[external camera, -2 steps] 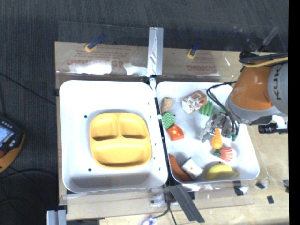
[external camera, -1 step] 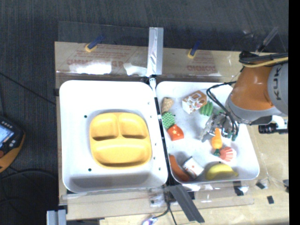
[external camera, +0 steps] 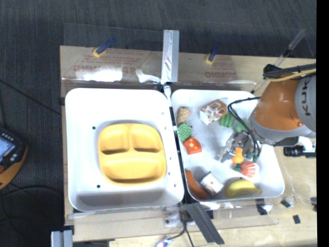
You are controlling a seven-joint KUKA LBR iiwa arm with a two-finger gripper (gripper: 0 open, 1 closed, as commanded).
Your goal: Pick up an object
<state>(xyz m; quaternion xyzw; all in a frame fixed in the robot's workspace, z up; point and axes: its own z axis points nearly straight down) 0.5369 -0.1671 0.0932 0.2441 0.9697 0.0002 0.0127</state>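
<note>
Right bin [external camera: 267, 189], near edge: a yellow banana [external camera: 241, 188] is seen by the near right corner, with a small white block [external camera: 211, 181] and a brown-red item [external camera: 195, 185] to its left along the same edge. A red-and-white striped piece [external camera: 249, 169] lies just above the banana.

Mid bin: the gripper [external camera: 237, 149] is lowered among the toys towards the right wall. A small orange object [external camera: 237, 158] is seen at its tips; whether it is gripped cannot be told, nor how wide the jaws stand.

Near the dividing wall: a red-orange block [external camera: 192, 145], a green checked block [external camera: 184, 133] and a tan piece [external camera: 183, 114] are noted.

Far edge: a white-and-orange box [external camera: 213, 110] sits beside a green item [external camera: 225, 120].

Left bin [external camera: 82, 107]: a yellow divided tray [external camera: 132, 153] rests at centre.
</note>
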